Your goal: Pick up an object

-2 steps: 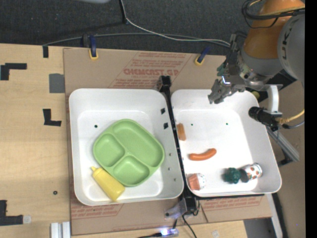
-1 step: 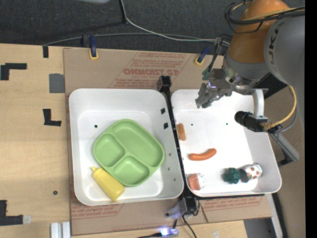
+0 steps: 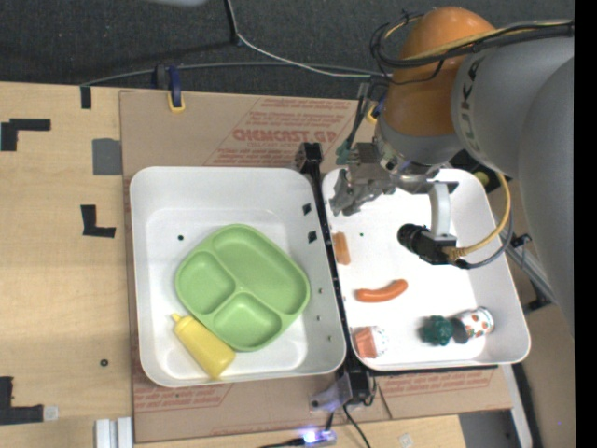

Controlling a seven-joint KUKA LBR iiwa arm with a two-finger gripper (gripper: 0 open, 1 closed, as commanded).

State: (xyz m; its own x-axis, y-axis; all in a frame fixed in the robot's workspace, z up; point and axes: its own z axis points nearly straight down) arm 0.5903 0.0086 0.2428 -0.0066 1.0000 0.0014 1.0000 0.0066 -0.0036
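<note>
The claw (image 3: 354, 189) hangs over the right bin's (image 3: 499, 348) far left corner; I cannot tell how it is set. The small sausage (image 3: 341, 247) lies just nearside, so descend centred, straddling its short width, clear of the wall.

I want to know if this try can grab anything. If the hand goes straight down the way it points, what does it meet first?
Probably bare floor of the right bin: the hand hangs over its upper left corner. The small orange piece lies nearby, though depth is unclear.
</note>
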